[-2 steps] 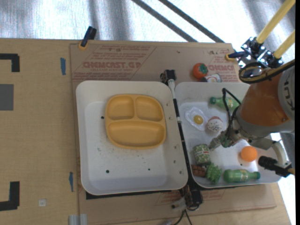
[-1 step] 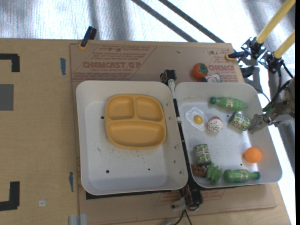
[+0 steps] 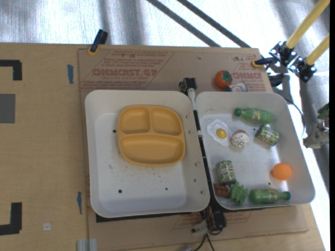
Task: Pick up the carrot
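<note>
Carrot (image 3: 230, 192) lies in the right bin (image 3: 297, 140), at its near left corner, short orange body pointing left and green top to the right. It touches or nearly touches a green can (image 3: 225, 171) just behind it; a green bottle (image 3: 268, 195) lies just beside it on the right. An orange (image 3: 281, 171) sits well apart. Left bin (image 3: 99, 156) bears a yellow plate (image 3: 151, 135). Hand (image 3: 316, 136) sits at the right edge, outside the right bin, well apart from the carrot; whether it is open or closed cannot be told.

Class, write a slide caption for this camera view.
Yellow divided plate in left bin; toy foods fill right bin.
</note>
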Motion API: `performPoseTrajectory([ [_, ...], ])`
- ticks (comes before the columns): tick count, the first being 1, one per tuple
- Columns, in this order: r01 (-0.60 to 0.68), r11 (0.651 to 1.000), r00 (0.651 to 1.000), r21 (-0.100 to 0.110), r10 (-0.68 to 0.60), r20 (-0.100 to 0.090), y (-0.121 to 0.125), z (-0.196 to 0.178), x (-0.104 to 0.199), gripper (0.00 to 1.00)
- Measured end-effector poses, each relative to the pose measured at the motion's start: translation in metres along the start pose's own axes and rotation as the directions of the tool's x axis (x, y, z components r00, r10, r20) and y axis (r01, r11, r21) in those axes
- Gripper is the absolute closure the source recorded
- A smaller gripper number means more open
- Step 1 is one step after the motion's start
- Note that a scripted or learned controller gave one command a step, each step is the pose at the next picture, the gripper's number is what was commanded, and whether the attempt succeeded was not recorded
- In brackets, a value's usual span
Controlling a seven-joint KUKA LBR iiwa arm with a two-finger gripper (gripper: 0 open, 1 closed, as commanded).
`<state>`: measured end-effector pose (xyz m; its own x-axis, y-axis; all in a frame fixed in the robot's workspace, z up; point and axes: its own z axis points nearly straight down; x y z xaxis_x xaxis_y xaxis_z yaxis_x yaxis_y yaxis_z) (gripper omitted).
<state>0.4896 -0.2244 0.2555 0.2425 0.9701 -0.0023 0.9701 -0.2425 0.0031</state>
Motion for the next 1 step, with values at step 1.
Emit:
performPoseTrajectory([
  [1,-0.448,0.894,0.894,0.007,0.448,-0.001,-0.0130,0.0236,0.0090,1.00],
])
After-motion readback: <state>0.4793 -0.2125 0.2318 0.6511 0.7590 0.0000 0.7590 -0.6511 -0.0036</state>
